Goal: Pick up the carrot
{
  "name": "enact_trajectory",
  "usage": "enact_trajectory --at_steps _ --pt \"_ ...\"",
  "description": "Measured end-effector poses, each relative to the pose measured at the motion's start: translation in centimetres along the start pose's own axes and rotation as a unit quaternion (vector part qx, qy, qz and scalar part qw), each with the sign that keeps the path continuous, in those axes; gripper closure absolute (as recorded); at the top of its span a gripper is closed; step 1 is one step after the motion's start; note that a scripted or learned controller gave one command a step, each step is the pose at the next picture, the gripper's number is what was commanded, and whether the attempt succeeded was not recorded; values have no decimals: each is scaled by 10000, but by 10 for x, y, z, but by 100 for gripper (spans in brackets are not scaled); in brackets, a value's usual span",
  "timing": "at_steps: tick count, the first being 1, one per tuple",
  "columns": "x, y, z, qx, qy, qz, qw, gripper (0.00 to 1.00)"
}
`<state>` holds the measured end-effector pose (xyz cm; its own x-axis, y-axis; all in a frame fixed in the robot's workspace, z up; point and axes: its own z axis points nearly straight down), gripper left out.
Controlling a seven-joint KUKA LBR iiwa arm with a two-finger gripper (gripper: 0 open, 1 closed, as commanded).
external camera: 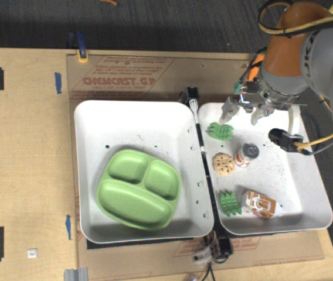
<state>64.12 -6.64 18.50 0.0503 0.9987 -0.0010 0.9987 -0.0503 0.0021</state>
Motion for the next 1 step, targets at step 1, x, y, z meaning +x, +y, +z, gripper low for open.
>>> enact_trajectory --at_steps 1 --pt "-71 29 54 -2 -3 -12 10000 0"
